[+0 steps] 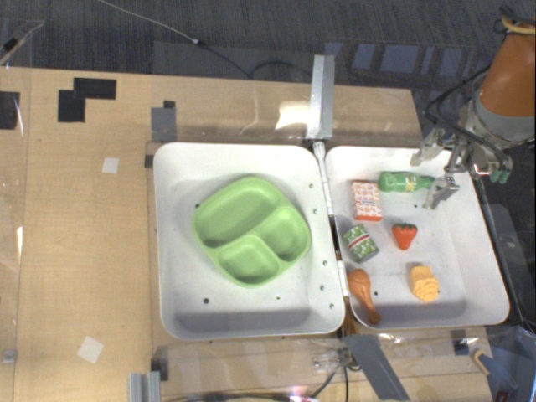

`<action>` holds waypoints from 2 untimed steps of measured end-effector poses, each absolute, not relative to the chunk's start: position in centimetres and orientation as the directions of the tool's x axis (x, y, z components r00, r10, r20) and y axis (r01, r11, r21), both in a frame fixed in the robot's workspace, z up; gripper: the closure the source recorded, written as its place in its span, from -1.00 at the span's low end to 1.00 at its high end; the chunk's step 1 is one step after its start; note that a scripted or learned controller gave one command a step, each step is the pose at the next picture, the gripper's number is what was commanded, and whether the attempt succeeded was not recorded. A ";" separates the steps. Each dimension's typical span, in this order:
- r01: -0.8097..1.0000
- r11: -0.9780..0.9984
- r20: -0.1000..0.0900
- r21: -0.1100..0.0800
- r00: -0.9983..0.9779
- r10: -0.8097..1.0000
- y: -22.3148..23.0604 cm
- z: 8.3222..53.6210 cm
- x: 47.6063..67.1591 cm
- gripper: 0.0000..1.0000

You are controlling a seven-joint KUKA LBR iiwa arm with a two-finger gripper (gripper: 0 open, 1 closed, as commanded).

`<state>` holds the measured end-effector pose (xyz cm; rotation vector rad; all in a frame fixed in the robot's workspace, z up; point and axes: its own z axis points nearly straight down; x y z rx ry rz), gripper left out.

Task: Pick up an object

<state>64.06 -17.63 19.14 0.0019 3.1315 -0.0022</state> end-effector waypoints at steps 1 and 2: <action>-0.132 0.991 -0.020 -0.004 -0.991 -0.132 -11.1 10.2 64.5 -1.00; -0.139 0.990 -0.025 -0.005 -0.990 -0.139 -10.8 11.3 64.7 1.00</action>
